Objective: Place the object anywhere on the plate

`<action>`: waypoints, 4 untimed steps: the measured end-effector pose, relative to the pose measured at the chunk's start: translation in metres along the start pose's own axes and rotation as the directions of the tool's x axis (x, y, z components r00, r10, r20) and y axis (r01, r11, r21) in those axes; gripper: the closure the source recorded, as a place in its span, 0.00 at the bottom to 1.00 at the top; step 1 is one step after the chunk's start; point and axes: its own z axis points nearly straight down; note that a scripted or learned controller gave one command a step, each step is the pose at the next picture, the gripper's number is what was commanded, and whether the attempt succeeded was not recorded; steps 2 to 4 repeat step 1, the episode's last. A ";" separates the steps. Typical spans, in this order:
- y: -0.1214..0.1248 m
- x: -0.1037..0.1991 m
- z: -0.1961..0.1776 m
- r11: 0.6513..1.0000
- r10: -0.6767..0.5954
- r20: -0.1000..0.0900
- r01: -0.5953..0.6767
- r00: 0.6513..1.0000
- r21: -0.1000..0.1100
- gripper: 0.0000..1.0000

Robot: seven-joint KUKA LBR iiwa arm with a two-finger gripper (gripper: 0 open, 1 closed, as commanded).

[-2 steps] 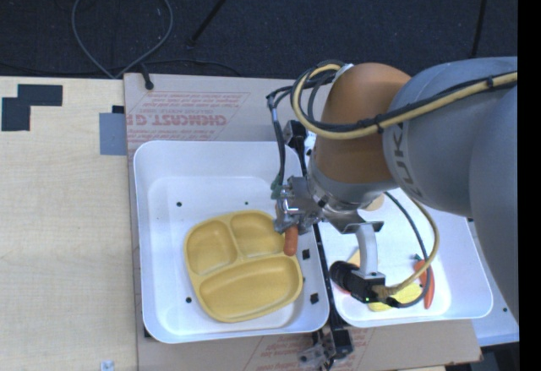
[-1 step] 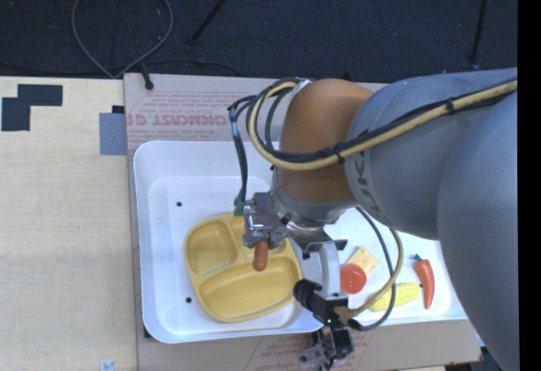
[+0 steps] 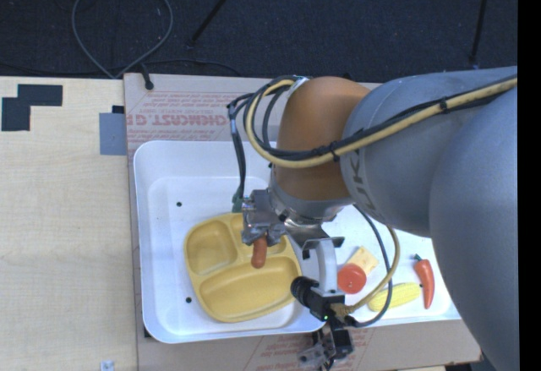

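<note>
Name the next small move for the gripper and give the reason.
Probably open and let go: the gripper appears to hold the small red-brown object right above the yellow plate, over its divider ridge, so a release should land it on the plate.

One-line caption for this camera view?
Gripper over a yellow plate with a sausage at its fingers; toy food beside it.

The grey arm with its orange band [image 3: 317, 137] overhangs the right half of the shallow white bin [image 3: 161, 192], covering the right edge of the yellow compartmented plastic plate [image 3: 228, 280]. Along the bin's right edge, a red round object [image 3: 352, 279], yellow corn cob [image 3: 404, 297] and red chilli pepper [image 3: 425, 279] crowd the floor. The bin's left edge and far left corner lie open.
</note>
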 end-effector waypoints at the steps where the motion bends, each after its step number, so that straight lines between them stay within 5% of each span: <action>1: 0.000 0.000 0.000 1.000 0.002 0.000 -0.002 1.000 0.000 0.00; 4: 0.000 0.000 0.000 1.000 0.002 0.000 -0.002 1.000 0.000 0.00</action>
